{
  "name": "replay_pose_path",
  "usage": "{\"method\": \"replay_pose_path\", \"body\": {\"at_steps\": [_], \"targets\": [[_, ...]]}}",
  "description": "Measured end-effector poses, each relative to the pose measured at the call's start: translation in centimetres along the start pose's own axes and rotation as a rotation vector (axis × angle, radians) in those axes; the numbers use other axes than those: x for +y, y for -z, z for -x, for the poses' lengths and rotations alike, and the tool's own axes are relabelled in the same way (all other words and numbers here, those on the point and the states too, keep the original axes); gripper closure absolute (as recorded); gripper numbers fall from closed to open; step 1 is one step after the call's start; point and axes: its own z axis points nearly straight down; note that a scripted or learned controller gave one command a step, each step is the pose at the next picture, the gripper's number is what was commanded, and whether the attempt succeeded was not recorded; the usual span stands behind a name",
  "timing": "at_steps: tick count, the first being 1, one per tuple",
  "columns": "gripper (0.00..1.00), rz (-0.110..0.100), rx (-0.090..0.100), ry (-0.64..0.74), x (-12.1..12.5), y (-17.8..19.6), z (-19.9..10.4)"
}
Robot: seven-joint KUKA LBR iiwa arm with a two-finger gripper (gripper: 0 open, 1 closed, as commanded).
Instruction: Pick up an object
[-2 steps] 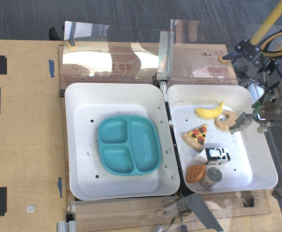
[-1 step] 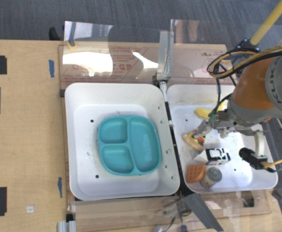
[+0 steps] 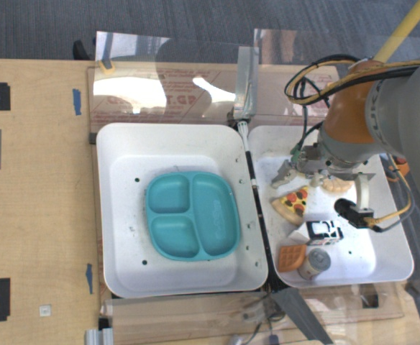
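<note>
You are looking at a robotics lab; two white bins (image 3: 113, 214) are sitting on a cardboard-covered worktop (image 3: 30, 192); clear plastic shields (image 3: 167, 74) are standing behind them.

No text can be read; faint red print on the clear panel (image 3: 152, 95) at twelve o'clock is too blurred.
</note>
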Motion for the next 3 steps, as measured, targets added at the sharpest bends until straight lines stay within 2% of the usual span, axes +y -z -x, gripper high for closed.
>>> {"method": "replay_pose_path", "body": {"at_steps": [1,2,3], "targets": [[0.0,-0.001,0.001,-0.003,-5.3,0.1,0.7],[1.0,0.005,0.0,-0.002,-5.1,1.2,0.6],[1.0,0.002,0.004,0.005,-1.8,11.9,-9.1]]}}
